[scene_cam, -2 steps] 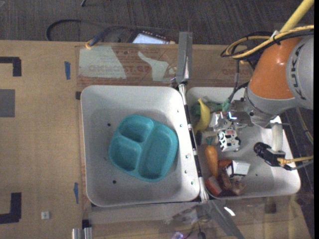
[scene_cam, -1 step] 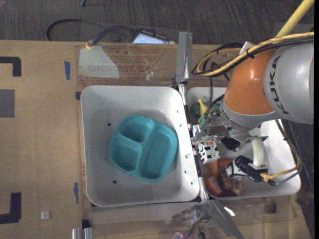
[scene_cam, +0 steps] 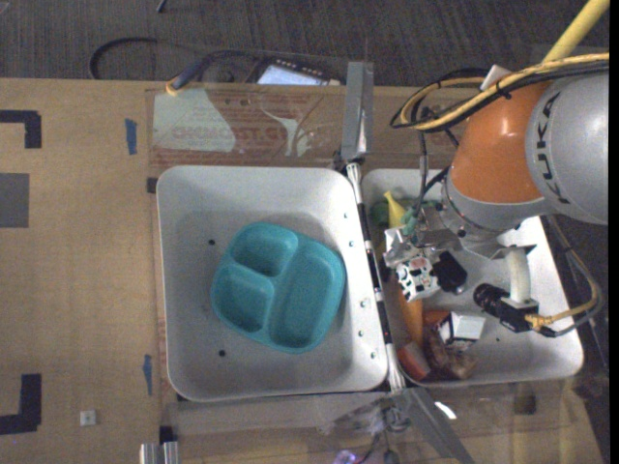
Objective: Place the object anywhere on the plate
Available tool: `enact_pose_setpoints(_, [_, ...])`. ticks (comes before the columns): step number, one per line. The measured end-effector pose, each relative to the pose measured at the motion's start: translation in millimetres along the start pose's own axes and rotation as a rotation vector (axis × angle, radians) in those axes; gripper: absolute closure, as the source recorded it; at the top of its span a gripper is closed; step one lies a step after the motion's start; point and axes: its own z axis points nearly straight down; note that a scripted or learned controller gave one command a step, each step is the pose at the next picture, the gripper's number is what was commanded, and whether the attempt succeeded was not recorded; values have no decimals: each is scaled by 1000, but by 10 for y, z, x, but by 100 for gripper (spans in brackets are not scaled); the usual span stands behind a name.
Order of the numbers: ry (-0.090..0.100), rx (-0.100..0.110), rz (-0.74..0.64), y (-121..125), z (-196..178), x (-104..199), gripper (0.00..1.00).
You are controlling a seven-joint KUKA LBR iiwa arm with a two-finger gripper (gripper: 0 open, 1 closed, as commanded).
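Camera view shows my arm (scene_cam: 542, 153) over the right bin (scene_cam: 566, 351). Left of my gripper (scene_cam: 414, 259) sits the left bin (scene_cam: 184, 201) with the teal plate (scene_cam: 279, 286). Small objects (scene_cam: 435, 341) lie just below my gripper. Whether it is clamped, I cannot tell.

Pretty plain setup: a light wooden bench (scene_cam: 77, 288) with black tape marks (scene_cam: 21, 129) and small blue tape bits (scene_cam: 131, 135) on its left side. Dark grey carpet floor (scene_cam: 319, 17) runs across the top of the frame, with a black cable (scene_cam: 121, 54) looped at upper left.
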Motion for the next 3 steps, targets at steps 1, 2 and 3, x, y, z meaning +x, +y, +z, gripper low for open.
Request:
enact_pose_setpoints(1, [2,1,-203,-333,-12,761,100])
enact_pose_setpoints(2, [1,-1,-520,-216,-207,1263,100])
enact_pose_setpoints(3, [1,-2,-519,-215,-208,1259,0])
